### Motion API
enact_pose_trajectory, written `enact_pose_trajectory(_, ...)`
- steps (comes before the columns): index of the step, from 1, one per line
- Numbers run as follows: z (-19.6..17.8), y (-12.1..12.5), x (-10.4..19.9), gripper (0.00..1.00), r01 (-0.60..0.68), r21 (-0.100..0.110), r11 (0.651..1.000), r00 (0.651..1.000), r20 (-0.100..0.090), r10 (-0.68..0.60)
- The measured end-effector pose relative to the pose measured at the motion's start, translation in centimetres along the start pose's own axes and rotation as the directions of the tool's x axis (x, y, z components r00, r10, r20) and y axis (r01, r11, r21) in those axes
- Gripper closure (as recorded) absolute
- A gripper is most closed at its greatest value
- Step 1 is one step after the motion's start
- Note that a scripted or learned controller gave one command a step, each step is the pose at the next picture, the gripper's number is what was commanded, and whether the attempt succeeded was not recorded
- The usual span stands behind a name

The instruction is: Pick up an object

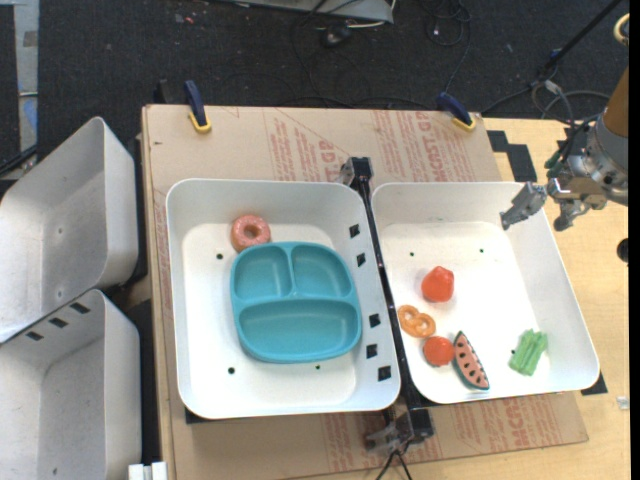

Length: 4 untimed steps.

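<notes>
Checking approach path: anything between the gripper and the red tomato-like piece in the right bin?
Camera view: bare white bin floor between gripper and red piece.

My end effector point(541, 208) hangs over the right bin's point(500, 236) far right corner, fingers spread, gripping nothing. In that bin lie a red tomato point(437, 284), an orange ring point(416, 321), a watermelon slice point(470, 360) and a green piece point(528, 352). The left bin point(190, 298) holds a teal tray point(296, 303) and a donut point(250, 231).

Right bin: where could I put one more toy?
In the right bin, the bare floor behind the red fruit, toward the hand. The front is crowded: pretzel, tomato, watermelon slice, green toy.
</notes>
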State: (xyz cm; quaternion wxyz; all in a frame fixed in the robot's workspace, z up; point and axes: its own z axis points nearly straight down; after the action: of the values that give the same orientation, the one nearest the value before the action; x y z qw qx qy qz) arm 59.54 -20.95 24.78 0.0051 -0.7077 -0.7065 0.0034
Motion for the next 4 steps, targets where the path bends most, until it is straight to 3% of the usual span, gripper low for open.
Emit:
enact_pose_trajectory(1, -0.7, 0.3, 0.1, 0.00, 0.003, -0.013, 1.000, 1.000, 0.003, -0.003)
enact_pose_trajectory(3, 9.4, 0.4, 1.1, 0.00, 0.002, -0.009, 1.000, 1.000, 0.002, -0.002)
enact_pose_trajectory(4, 14.8, -0.6, 1.3, 0.00, 0.000, -0.007, 1.000, 1.000, 0.001, 0.000)
